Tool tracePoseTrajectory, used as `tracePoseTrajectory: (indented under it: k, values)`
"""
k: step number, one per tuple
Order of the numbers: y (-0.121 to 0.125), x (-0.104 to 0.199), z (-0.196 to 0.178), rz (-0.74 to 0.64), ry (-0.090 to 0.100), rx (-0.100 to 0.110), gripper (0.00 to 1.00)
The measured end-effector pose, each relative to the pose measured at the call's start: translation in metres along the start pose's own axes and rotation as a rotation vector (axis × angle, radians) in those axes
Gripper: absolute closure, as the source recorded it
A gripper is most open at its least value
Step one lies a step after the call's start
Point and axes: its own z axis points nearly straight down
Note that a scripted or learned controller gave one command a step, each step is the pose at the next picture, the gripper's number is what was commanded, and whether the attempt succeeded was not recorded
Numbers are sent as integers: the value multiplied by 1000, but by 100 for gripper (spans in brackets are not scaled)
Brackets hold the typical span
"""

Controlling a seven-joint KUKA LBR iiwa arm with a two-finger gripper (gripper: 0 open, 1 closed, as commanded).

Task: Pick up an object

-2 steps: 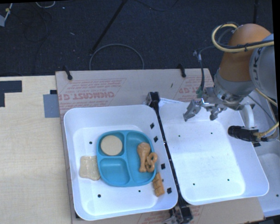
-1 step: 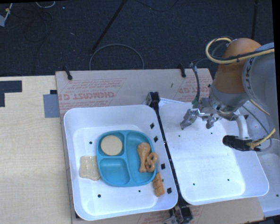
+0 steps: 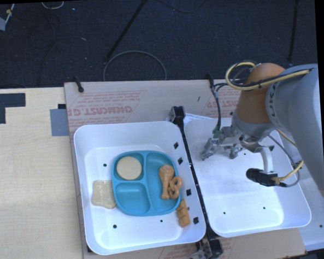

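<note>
I see two shallow white plastic bins side by side on a cardboard sheet laid over a pale wooden bench. The left bin (image 3: 92,158) has smooth, rounded walls and holds a blue tray (image 3: 134,199), glossy and moulded into three compartments. In the tray's far-left compartment lies a flat round cookie (image 3: 129,167), pale tan and matte. In the long right compartment sits a knobbly, twisted brown piece (image 3: 169,181), pretzel-like. Just left of the tray, touching its edge, a soft-looking beige slab (image 3: 103,194) shaped like a toast slice rests on the bin floor. Near the tray's near-right corner lies a small orange-brown chunk (image 3: 183,213) with ridged segments, close to the divider between the bins.

The arm comes in from the right, its orange band rounded and shiny above the grey body. The gripper (image 3: 221,148) is metal, angular, and hangs over the far-left part of the right bin (image 3: 265,213). I can make out spread linkage parts, but I cannot tell how its tool stands, and I see nothing in it.
</note>
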Motion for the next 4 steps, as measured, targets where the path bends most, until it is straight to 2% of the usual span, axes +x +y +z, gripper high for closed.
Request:
tracePoseTrajectory:
  k: [1, 2, 3, 4]
  values:
    - [0, 0, 0, 3, 0, -3, 0]
    - [-1, -1, -10, 6, 0, -2, 100]
    - [2, -2, -73, 2, -1, -8, 100]
    - [0, 0, -117, 0, -1, -8, 100]
